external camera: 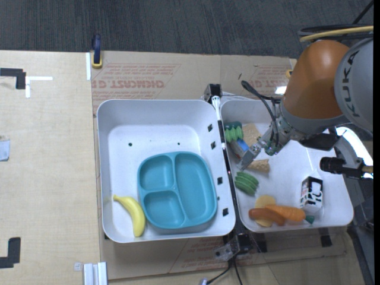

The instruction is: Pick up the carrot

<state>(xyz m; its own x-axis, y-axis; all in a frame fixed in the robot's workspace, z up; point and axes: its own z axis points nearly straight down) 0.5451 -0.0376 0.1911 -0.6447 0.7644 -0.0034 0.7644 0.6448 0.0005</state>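
Observation:
The orange carrot (289,213) lies on its side near the front edge of the right bin (332,215), next to a brownish-orange piece (263,216). My gripper (247,157) hangs low over the left part of that bin, reaching down and left from the grey wrist below the orange band. It sits above a tan block (259,165) and beside a blue and grey item (239,146). The carrot is well apart from the gripper, toward the front right of it.
The right bin also holds a green ribbed vegetable (246,183), a green item (233,132), a yellow piece (265,202) and a black-and-white carton (312,193). In the left bin (119,123) are a teal divided plate (176,190) and a banana (133,214).

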